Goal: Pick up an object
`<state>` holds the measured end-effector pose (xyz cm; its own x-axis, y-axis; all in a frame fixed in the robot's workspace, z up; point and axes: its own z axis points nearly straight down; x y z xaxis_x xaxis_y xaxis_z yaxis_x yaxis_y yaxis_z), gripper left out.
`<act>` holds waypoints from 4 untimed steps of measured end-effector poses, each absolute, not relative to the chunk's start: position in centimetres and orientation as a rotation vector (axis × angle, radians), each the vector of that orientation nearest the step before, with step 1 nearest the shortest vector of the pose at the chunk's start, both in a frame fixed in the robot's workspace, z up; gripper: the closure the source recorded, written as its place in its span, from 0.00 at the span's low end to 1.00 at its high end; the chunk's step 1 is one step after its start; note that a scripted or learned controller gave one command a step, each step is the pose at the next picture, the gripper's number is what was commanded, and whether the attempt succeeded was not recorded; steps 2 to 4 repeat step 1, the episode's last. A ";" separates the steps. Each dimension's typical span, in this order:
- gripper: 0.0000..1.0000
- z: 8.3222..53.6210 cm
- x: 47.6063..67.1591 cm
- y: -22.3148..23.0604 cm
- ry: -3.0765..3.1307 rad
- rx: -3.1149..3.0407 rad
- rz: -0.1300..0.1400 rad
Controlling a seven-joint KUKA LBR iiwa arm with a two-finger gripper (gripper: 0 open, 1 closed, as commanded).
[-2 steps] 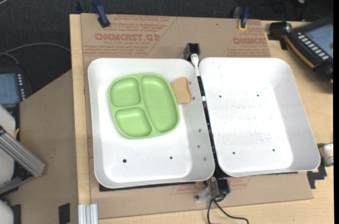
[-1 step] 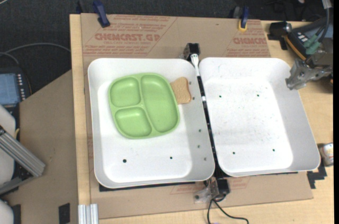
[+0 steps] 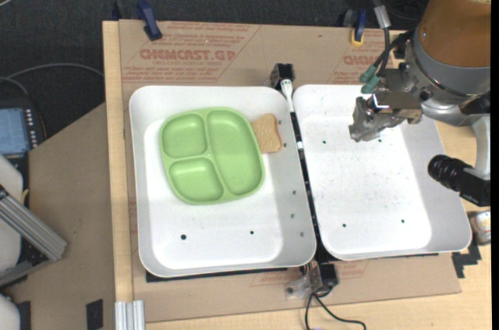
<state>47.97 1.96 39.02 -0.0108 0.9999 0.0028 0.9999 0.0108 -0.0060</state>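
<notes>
A: Where does the two-finger gripper (image 3: pixel 366 129) sit?

B: It hangs over the upper left part of the right shallow white bin (image 3: pixel 390 227), below the grey arm with its orange band (image 3: pixel 460 1), which reaches in from the right. The gripper's tip is a dark grey blur against the bin floor; whether it is apart or together cannot be told, and nothing shows held there.

A: And the things to pick?

B: They lie in the left shallow white bin (image 3: pixel 156 243), well apart from the gripper. A light green plastic plate with three compartments (image 3: pixel 211 155) rests flat in that bin's upper middle. It is a rounded rectangle, and its long axis runs roughly left to right with a slight tilt, the right end lower.

A: Anything beside it?

B: A small tan rectangular cracker-like piece (image 3: pixel 267 133) lies at the plate's upper right edge, touching or partly tucked under the rim; which of the two cannot be told. Its long axis runs nearly top to bottom of the view.

A: What bears the bins?

B: A brown cardboard-covered board (image 3: pixel 195 47) printed with red letters, held by blue clamps (image 3: pixel 148 19) at its far edge. The two bins sit side by side, their inner rims touching.
</notes>
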 end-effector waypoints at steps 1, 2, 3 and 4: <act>1.00 39.9 48.0 4.4 -2.226 -2.219 -0.003; 1.00 39.9 48.0 4.4 -2.226 -2.219 -0.003; 1.00 39.9 48.0 4.4 -2.226 -2.219 -0.003; 1.00 39.9 48.0 4.4 -2.226 -2.219 -0.003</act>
